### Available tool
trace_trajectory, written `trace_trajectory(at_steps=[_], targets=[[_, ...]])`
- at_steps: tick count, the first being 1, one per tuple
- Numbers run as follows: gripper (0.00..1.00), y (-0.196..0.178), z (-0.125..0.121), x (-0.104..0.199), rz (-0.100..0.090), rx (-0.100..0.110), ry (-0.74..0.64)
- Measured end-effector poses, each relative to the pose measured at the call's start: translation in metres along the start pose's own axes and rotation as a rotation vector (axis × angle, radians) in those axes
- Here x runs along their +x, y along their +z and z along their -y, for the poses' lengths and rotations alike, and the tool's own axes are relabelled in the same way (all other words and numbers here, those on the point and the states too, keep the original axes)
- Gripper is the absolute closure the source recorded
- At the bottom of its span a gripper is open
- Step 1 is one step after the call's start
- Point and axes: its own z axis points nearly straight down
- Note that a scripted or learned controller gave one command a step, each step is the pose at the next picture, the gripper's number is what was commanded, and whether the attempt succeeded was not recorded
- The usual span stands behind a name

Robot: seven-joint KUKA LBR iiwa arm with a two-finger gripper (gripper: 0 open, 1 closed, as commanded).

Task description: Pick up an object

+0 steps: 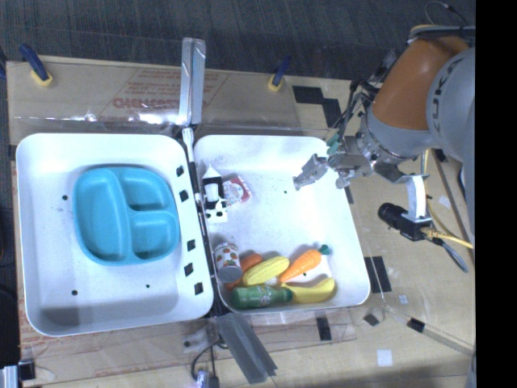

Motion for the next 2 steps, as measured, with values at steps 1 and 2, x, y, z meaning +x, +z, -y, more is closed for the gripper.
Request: trace_trajectory(at_steps=[1, 2], targets=[[0.0, 0.083, 0.075, -0.01, 0.0, -0.001, -0.2], [0.0, 0.142, 0.09, -0.021, 0.0, -0.003, -0.294]])
